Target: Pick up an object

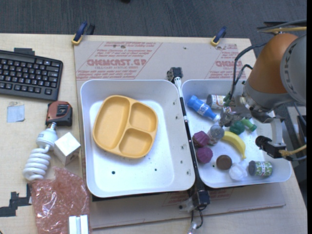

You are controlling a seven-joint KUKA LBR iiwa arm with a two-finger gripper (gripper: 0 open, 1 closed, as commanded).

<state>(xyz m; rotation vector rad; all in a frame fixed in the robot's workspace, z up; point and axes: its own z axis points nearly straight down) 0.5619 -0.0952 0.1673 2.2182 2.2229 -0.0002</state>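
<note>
Right now the candidate objects lie in the right-hand shallow white bin: a blue plastic bottle near the back, a small clear jar with a label just beside it, a yellow banana in the middle, two dark purple lumps by the left wall, a brown round disc, a green block, a crumpled clear plastic piece, and a small green-labelled can at the front. The end effector hangs low over the bin's middle, between the bottle and the green block, just above a small grey round thing; whether it is apart or together I cannot tell. The grey arm with its orange band reaches in from the right. Beside it, the left bin carries a yellow three-compartment tray. On the worktop to the left lie a black keyboard, a tape measure, a white spiral bulb and a white cube.
</note>
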